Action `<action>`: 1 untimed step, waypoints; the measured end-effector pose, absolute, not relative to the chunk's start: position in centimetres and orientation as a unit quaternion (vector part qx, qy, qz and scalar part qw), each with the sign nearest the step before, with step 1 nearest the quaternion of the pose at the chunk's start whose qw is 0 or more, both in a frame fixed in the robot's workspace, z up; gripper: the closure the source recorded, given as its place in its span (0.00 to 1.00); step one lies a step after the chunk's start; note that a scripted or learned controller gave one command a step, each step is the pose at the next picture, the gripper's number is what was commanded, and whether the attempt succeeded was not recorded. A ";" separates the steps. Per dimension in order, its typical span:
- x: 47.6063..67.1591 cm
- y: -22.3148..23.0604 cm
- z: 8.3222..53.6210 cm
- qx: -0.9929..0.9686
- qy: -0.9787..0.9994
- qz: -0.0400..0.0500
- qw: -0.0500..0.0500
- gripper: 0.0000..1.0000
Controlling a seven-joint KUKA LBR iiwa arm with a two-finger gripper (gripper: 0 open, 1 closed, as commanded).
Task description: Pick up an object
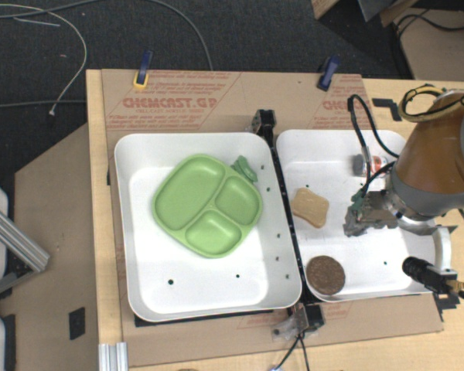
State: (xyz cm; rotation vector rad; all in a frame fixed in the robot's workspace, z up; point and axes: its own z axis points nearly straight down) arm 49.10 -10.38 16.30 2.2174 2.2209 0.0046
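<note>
- Brown round disc (325, 274) sits at the near edge of the right bin (387, 273), with a tan bread-like piece (310, 206) further back; both lie loose and well apart, so easy picks I'd guess
- green divided plate (208, 205) lies flat in the left bin (143, 277)
- gripper (363, 221) hangs low over the right bin floor, beside the tan piece, not touching; can't tell its grip state, nothing visibly held

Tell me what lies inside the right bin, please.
Inside the right bin lie a tan sponge-like block and a brown round disc. The gripper and arm cover its right part.
</note>
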 end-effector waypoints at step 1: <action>48.4 -9.8 21.9 0.707 0.708 0.002 0.002 1.00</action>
